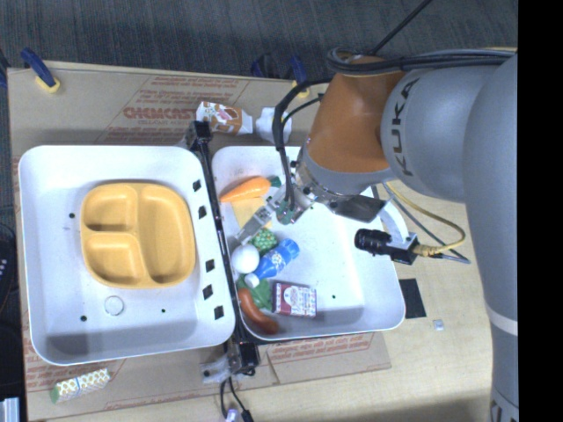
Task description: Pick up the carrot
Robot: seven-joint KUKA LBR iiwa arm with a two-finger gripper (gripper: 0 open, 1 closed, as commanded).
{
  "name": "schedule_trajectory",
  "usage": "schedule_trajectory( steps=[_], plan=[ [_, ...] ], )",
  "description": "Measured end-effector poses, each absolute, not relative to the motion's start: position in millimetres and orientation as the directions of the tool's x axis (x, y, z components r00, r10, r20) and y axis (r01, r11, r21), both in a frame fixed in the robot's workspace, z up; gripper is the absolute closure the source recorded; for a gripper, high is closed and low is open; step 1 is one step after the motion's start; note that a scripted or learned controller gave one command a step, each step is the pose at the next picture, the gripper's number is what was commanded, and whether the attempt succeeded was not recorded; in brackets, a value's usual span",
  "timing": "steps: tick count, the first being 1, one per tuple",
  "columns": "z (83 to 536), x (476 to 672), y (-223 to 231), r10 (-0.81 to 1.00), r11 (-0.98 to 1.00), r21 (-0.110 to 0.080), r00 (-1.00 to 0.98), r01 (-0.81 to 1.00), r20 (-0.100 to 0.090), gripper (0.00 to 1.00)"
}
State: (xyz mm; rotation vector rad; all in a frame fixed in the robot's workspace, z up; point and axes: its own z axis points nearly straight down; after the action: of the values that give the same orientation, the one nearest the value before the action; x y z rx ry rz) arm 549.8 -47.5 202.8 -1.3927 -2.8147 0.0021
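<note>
Carrot, orange and tapered [245, 188], is seen lying at the far left of the right white bin [369, 310], close against the dividing wall. The two-finger gripper [283, 209] is positioned just beside its green end, under the grey arm with its orange band [352, 130]; whether the jaws are parted or closed cannot be told. Nearer the camera, a white egg [244, 258], a blue bottle [280, 255] and a red carton [294, 300] are gathered. A yellow sectioned tray [138, 232] is held in the left white bin [44, 262].
</note>
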Motion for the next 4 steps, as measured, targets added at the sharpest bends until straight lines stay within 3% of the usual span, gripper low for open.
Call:
schedule_trajectory(
  steps=[1, 4],
  plan=[
    [191.6, 610.6, -18.2, 0.763, 0.647, -0.001, -0.647, 0.763, 0.001, 0.0],
    [191.6, 610.6, -18.3, 0.763, 0.647, -0.001, -0.647, 0.763, 0.001, 0.0]
  ],
)
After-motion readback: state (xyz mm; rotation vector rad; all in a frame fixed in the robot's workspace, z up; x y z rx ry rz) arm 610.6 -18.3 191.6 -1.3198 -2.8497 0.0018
